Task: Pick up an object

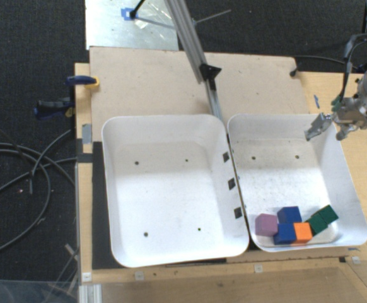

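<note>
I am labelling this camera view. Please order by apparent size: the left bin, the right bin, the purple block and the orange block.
1. Left bin
2. Right bin, somewhat smaller
3. Purple block
4. Orange block, close to the purple block in size, so that order is unsure

Purple block (pixel 266 224), two blue blocks (pixel 288 223), orange block (pixel 302 232) and green block (pixel 323 219) cluster in the right bin's (pixel 278 169) near corner.

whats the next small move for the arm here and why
Probably bring the gripper down the view toward the blocks. It sits at the right bin's far right rim, while the purple block, two blue blocks, orange block and green block cluster in the near corner, away from it.
</note>
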Action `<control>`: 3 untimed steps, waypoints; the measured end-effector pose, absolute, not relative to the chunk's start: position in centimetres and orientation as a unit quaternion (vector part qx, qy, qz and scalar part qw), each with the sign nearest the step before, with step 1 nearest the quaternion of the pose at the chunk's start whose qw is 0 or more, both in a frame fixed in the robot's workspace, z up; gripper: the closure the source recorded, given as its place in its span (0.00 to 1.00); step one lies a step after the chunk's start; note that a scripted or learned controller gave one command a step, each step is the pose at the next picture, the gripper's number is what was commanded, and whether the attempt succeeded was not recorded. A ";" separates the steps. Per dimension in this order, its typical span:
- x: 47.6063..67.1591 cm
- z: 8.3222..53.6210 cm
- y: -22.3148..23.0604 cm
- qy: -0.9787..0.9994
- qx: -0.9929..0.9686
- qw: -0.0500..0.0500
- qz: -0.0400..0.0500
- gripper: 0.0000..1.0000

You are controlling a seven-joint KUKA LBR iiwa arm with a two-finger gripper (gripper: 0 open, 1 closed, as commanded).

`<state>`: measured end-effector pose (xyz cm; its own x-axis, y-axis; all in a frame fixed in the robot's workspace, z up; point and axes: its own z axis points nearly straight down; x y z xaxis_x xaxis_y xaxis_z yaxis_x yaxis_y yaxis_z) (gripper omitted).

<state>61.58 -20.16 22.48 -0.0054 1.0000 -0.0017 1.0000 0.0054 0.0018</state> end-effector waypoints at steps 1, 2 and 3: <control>54.5 13.0 -18.2 0.707 0.707 -0.004 -0.002 0.00; 54.4 18.0 -12.9 0.711 0.704 0.002 0.003 0.00; 48.7 9.0 -17.3 0.705 0.709 0.005 0.003 0.00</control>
